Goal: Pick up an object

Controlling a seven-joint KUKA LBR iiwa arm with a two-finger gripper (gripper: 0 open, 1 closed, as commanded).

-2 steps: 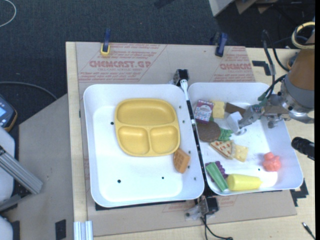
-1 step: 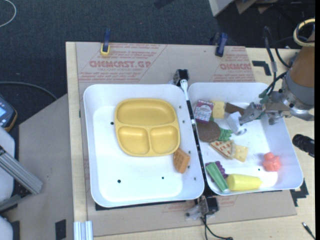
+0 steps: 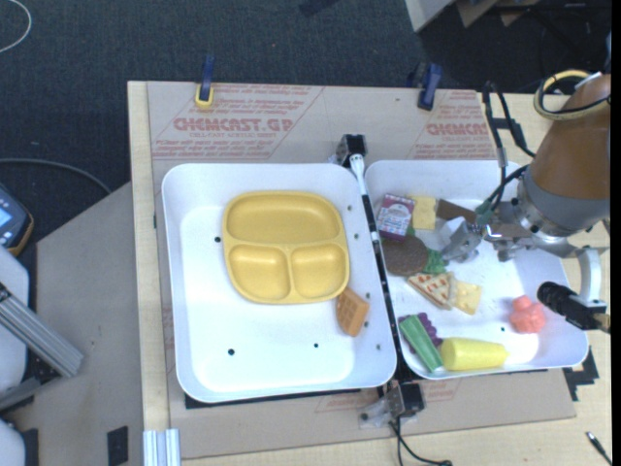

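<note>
Overhead view of the bench, with the arm [image 3: 572, 163] reaching in from the right over the right bin [image 3: 388, 178] and the gripper [image 3: 458, 243] hanging low above a cluster of toy foods. Whether anything is lying between its tips, or how the gripper is set, cannot be told at this slant. Directly beneath and beside it are lying a dark brown round piece [image 3: 406, 256], a small green item [image 3: 436, 258] and a pizza slice [image 3: 433, 287]; a red-and-white packet [image 3: 395, 215] and a yellow block [image 3: 424, 213] are sitting nearer the far wall. A pink piece [image 3: 527, 315], a yellow cylinder [image 3: 473, 354] and a green vegetable [image 3: 420, 341] are occupying the near end. The left bin [image 3: 184, 260] is carrying a yellow divided plate [image 3: 286, 244] and a waffle piece [image 3: 352, 312]. The step in hand appears to be the descent onto a target; it would go best by centring over one item standing apart from its neighbours, since the crowded pieces could be nudged aside
</note>
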